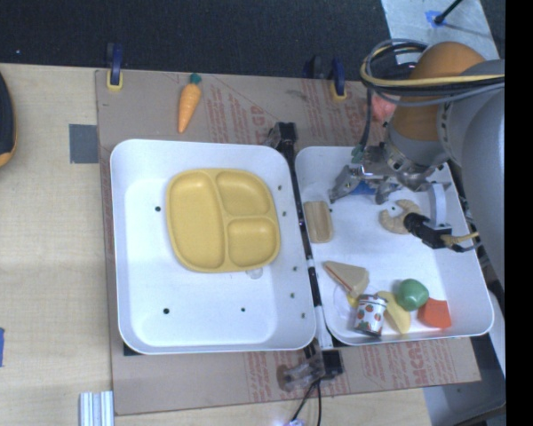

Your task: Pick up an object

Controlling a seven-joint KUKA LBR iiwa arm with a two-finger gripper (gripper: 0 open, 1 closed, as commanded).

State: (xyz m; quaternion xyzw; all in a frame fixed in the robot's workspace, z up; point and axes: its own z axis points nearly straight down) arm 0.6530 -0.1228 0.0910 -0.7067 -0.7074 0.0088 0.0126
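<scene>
Clutter sits in the right shallow white bin [480,327], so the open, empty metal hand [360,181] hovers there beside the tan wooden block [318,221].

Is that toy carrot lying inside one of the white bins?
No, the carrot lies on the brown board beyond the left bin, outside its rim.

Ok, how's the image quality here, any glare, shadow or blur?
Camera view: even light, left bin slightly washed out; soft shadow along its upper-left wall; the tray is sharp; the gripper and arm look soft, and small items in the right bin lack detail.
</scene>
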